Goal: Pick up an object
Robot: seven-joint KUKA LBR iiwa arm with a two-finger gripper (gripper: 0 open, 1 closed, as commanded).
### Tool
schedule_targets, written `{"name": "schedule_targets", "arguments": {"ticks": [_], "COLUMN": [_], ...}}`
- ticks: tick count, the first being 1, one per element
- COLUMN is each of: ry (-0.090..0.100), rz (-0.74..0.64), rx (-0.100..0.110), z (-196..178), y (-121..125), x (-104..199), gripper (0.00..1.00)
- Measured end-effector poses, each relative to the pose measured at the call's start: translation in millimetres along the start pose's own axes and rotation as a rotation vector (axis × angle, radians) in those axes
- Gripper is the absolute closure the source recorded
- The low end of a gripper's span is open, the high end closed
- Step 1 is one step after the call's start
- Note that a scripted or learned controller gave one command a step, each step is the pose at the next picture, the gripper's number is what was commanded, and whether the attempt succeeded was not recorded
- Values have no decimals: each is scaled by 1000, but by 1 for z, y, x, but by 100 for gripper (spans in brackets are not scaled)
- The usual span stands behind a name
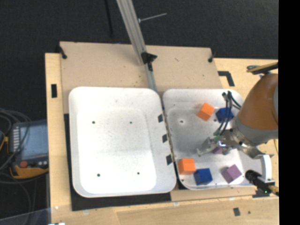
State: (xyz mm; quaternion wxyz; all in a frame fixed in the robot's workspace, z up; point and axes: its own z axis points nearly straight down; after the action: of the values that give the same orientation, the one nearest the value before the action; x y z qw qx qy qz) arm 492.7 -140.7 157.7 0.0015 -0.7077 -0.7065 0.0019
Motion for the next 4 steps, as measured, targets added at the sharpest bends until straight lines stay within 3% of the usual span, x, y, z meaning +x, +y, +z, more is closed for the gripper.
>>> {"name": "schedule_targets", "arguments": {"ticks": [1, 2, 4], "ry": [0, -1, -2], "rz": [0, 8, -5], "rx": [-1, -11, -13], "z": [43, 29, -73], "y": [2, 4, -1], "x": [-4, -4, -12], "gripper": [0, 100, 100]}}
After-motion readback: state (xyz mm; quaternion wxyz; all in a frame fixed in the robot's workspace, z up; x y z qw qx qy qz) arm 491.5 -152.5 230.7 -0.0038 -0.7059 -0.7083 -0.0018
